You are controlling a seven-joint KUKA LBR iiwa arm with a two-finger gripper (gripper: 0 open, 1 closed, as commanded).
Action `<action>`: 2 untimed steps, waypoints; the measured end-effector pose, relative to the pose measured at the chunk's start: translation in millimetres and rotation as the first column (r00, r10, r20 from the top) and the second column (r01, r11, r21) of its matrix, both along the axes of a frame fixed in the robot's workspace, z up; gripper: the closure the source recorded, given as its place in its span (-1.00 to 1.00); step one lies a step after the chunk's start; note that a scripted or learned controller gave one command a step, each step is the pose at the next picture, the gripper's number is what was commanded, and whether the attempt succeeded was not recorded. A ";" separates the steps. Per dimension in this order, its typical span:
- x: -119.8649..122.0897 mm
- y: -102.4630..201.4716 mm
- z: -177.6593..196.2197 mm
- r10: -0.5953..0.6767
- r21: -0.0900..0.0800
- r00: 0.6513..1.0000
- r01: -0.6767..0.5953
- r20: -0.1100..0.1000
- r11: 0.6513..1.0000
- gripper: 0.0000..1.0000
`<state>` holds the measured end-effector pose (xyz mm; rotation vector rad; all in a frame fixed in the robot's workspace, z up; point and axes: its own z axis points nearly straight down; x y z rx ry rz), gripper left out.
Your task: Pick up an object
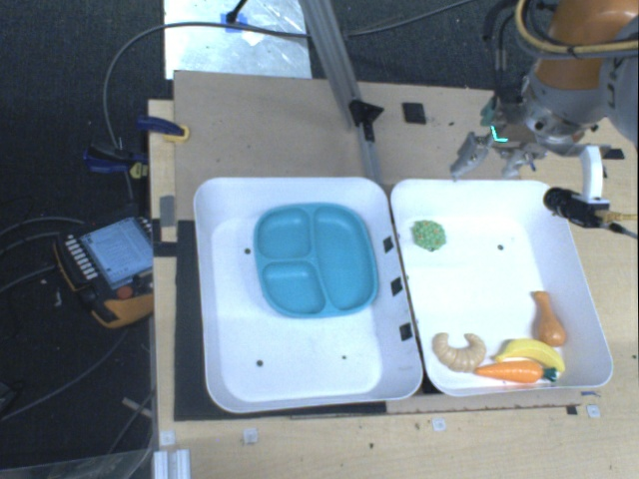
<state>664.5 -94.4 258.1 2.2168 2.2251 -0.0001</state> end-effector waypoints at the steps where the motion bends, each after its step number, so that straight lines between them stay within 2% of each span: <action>1: 0.4 0.1 0.8 0.000 0.000 1.000 0.000 0.002 1.000 -1.00; 2: -3.5 -4.1 -42.2 -0.002 0.000 1.000 0.002 -0.001 1.000 -1.00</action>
